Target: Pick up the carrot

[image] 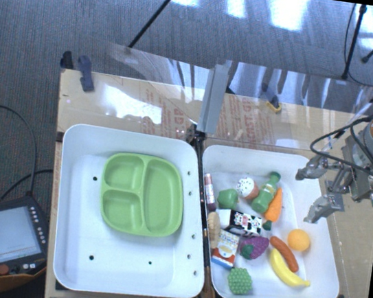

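The carrot (pixel 274 206) sits mid right bin (pixel 323 259), long axis running near to far, leaning against a green bottle (pixel 265 192) on its left. An orange (pixel 298 240) lies to its near right, a milk carton (pixel 247 222) just nearer. The gripper (pixel 324 200) hovers right of it, fingers apart, holding nothing.

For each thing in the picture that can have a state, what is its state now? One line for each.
carrot: lying in the right bin, leaning against the green bottle, not gripped
gripper: above the right bin's right edge, holding nothing
green tray: flat in the left bin
banana: lying beside the sausage
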`<action>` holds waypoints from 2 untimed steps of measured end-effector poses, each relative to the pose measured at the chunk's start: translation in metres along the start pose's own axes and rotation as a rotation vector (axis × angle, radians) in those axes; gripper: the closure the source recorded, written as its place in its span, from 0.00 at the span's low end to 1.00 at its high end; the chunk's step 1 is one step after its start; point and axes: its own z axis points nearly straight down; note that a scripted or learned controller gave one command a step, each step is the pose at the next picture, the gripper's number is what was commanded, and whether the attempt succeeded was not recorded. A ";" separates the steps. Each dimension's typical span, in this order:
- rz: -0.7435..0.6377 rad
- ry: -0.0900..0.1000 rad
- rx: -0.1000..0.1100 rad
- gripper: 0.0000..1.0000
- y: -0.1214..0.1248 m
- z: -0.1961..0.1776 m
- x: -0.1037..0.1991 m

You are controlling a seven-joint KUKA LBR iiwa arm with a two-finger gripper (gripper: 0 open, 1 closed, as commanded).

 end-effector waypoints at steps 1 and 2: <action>-0.106 0.016 -0.006 0.00 0.009 0.169 -0.032; -0.099 0.001 0.000 0.00 0.013 0.186 -0.047</action>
